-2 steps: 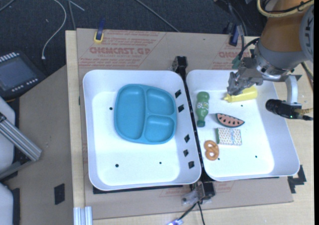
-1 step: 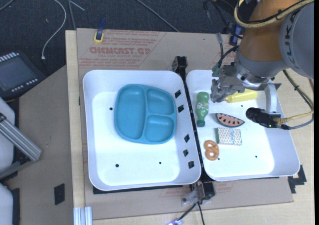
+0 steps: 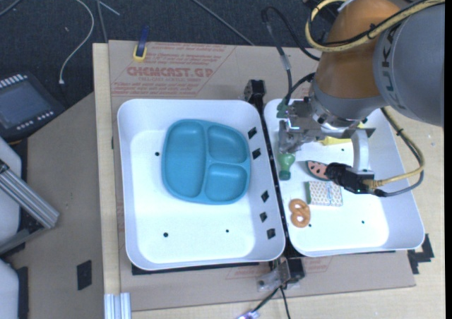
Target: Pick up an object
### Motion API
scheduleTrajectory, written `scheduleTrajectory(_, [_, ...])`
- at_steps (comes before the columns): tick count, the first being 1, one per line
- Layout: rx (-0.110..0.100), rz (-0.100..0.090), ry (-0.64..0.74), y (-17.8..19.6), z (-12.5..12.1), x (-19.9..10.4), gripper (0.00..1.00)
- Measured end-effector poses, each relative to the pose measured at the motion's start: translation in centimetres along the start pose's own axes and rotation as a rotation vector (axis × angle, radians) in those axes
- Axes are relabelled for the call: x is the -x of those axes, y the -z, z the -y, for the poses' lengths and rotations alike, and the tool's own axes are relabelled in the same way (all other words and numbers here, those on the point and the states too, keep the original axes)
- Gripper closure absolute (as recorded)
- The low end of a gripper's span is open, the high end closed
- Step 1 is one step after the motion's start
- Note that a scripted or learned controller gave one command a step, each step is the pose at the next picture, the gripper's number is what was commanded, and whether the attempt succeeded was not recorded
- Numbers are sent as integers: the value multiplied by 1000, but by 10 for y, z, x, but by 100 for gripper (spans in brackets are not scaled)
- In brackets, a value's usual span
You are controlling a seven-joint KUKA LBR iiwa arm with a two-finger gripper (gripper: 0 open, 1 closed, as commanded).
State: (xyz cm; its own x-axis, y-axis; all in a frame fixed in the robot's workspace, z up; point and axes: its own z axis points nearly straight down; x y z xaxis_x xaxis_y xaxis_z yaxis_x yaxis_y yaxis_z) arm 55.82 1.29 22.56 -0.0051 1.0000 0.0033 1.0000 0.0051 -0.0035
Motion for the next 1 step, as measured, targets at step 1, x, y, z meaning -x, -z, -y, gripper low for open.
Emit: scheduleTrajectory(1, [0, 0, 1, -6, 3, -61, 100])
